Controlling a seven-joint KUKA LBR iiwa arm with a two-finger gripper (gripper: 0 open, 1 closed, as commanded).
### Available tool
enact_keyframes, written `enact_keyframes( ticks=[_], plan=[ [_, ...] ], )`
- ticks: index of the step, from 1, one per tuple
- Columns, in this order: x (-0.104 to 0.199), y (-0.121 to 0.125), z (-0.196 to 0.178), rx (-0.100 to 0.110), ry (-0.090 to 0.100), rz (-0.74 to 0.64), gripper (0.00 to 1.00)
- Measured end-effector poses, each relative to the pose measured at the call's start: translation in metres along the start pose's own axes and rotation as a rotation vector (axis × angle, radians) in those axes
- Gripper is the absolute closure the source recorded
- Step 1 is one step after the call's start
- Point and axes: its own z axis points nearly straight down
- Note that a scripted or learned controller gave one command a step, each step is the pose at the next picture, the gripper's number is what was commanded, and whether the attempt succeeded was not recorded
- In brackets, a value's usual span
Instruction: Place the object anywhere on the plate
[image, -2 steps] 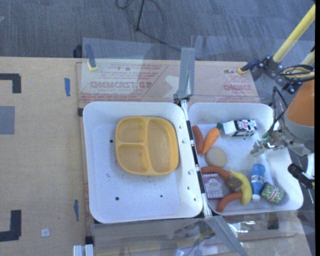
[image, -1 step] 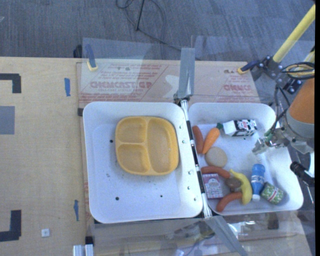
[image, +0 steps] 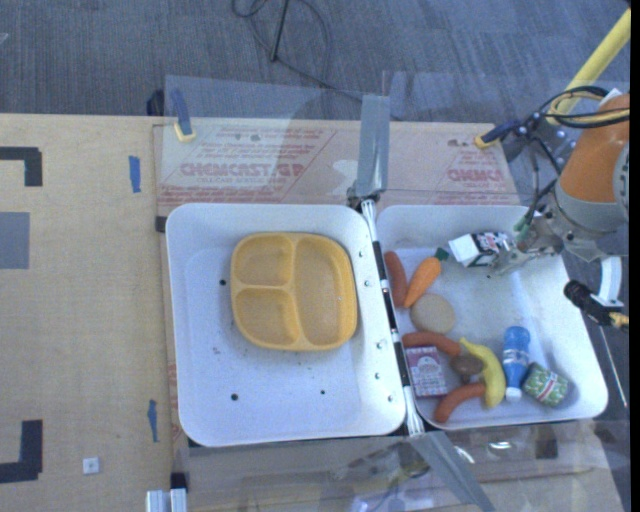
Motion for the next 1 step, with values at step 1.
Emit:
enact_keyframes(
  ticks=[1],
  plan=[
    [0.0027, 0.0197, -0.0008, -0.018, -0.009, -0.747, 1.0]
  ],
)
